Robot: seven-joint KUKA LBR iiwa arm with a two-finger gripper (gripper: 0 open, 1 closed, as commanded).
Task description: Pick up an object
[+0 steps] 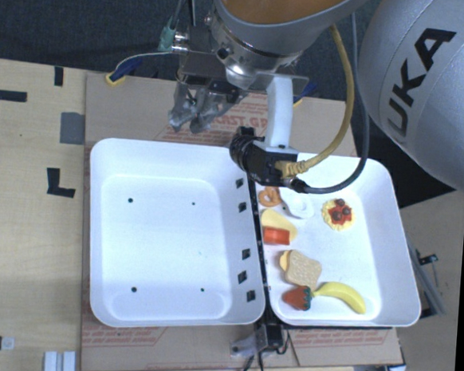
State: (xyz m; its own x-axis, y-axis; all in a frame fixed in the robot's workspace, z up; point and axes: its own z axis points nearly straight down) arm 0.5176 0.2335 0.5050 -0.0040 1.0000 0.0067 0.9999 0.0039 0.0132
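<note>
The right bin [374, 256] holds several toy foods. Along its left side lie a small pretzel [269, 196], a white piece [298, 203], a yellow cheese wedge [278, 220] and an orange-red piece [276, 236]. A round tart with red topping [338, 214] sits farther right. Near the front are a bread slice [301, 268], a red strawberry [297, 298] and a banana [342, 295]. My gripper [194, 112] hangs above the cardboard just behind the left bin's far rim, away from all the food, with nothing seen in it.
The left bin [164, 239] shows a bare white floor. A black cable and yellow hose [330, 160] loop from the wrist over the divider and the right bin's far edge. The big grey arm body [432, 76] fills the upper right.
</note>
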